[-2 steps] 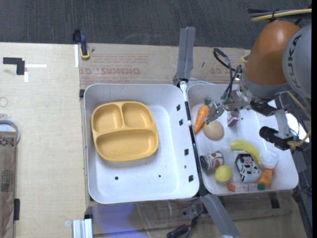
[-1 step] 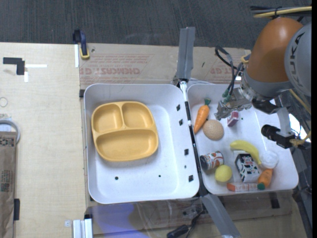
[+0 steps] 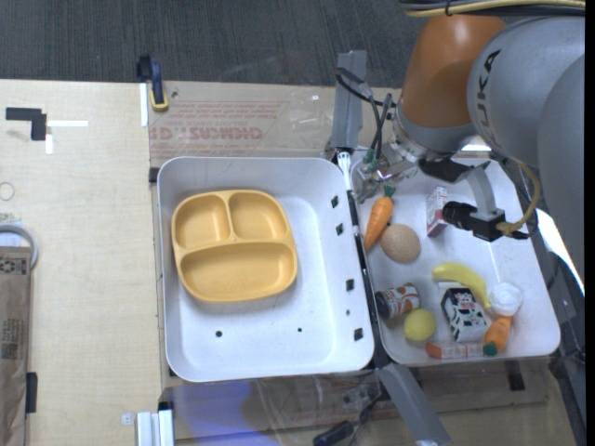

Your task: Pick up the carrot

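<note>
Camera view looks down on a pale wooden worktop (image 3: 74,277) carrying two white bins side by side. In the left bin (image 3: 260,351), toward its upper left, lies a yellow plate (image 3: 234,245) with three compartments.

At the upper left of the right bin (image 3: 535,328), against the wall shared with the other bin, lies the carrot (image 3: 376,221), tilted, with its green top pointing up toward the pincer and its orange tip pointing down-left. Just right of the carrot, touching or nearly touching it, sits a tan egg (image 3: 401,243). A small pink-and-white carton (image 3: 435,210) stands to the right of the carrot's top.

Lower in the same bin a banana (image 3: 462,280) lies near the centre, with a black-and-white cow-patterned box (image 3: 462,312) under it. A small can (image 3: 399,300) lies lower left, beside a yellow-green lemon (image 3: 419,325). A second, smaller carrot (image 3: 497,334) sits at the lower right, below a white round lid (image 3: 505,296).

From the upper right of the frame the grey arm (image 3: 539,82) with its orange band reaches in. Its pincer (image 3: 374,173) hangs directly above the carrot's green top, near the upper left corner of the right bin. Cables and the wrist crowd the fingers, so I cannot tell whether they are spread or closed, nor whether they touch the carrot.
</note>
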Controlling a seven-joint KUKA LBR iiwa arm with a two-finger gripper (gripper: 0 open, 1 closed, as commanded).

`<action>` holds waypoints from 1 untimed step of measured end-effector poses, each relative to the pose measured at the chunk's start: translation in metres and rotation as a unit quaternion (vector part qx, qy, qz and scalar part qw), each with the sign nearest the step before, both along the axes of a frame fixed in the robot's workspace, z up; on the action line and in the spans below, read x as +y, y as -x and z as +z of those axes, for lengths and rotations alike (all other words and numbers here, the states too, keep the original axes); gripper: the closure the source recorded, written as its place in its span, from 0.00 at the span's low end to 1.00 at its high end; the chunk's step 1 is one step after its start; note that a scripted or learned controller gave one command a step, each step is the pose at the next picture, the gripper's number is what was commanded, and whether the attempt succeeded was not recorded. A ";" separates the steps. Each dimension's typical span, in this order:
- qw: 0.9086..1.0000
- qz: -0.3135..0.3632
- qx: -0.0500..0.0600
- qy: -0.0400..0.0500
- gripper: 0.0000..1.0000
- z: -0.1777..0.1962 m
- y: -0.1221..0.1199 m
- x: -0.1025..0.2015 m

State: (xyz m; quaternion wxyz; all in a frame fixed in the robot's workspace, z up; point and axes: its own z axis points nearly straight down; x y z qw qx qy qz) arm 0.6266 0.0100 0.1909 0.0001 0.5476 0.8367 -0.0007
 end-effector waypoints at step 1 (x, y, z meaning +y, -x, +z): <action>1.000 0.000 0.000 0.000 1.00 0.009 0.000 -0.001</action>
